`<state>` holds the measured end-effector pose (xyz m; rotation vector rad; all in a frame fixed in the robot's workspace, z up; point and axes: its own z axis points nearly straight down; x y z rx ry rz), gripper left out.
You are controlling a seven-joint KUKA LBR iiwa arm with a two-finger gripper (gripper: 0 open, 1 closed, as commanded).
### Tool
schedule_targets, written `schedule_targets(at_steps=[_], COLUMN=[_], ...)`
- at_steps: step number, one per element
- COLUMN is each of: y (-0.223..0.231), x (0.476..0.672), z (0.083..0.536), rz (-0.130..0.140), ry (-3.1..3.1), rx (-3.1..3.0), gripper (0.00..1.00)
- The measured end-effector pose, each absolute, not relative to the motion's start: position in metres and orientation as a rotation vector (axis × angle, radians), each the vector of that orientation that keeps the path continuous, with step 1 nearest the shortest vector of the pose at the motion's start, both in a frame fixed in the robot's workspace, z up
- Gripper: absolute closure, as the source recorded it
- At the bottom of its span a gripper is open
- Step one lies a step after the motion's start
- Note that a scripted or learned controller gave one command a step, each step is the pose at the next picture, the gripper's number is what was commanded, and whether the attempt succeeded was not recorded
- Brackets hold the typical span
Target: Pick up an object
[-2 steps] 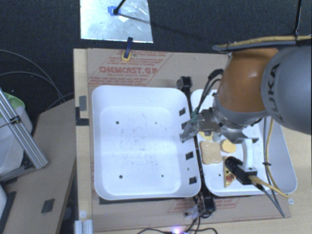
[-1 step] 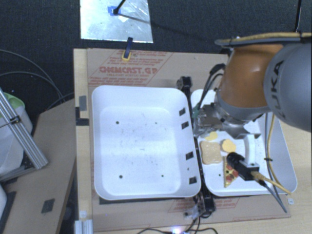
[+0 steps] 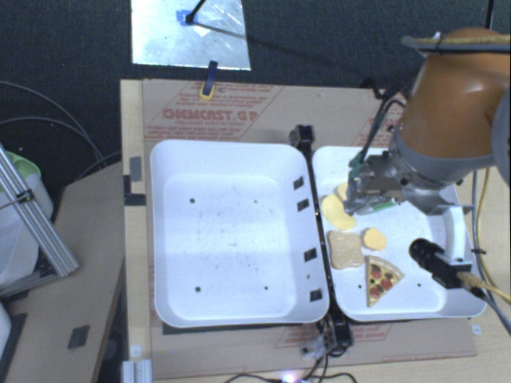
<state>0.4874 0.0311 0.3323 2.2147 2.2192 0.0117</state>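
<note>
The hand [image 3: 369, 191] hangs low in the right bin [image 3: 415, 298], its opening impossible to judge, with a yellow disc [image 3: 334, 211] at its 8 o'clock and a pizza slice [image 3: 381, 279] at 6 o'clock.

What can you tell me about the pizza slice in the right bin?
The pizza slice looks like a toy: a yellow triangular wedge with red round toppings and a tan crust edge. It lies flat on the floor of the right bin, near the front, its point toward the front rim. It sits just right of the bread slice, close to or touching it, and nothing grips it.
</note>
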Motion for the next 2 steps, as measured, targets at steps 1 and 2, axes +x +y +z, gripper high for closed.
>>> schedule_targets(at_steps=[1,2], y=[0.020,0.064], x=[0.487,0.487], z=[0.387,0.400], rz=[0.010,0.006], ry=[2.221,2.229], rx=[2.214,2.211], gripper=[1.00,1.00])
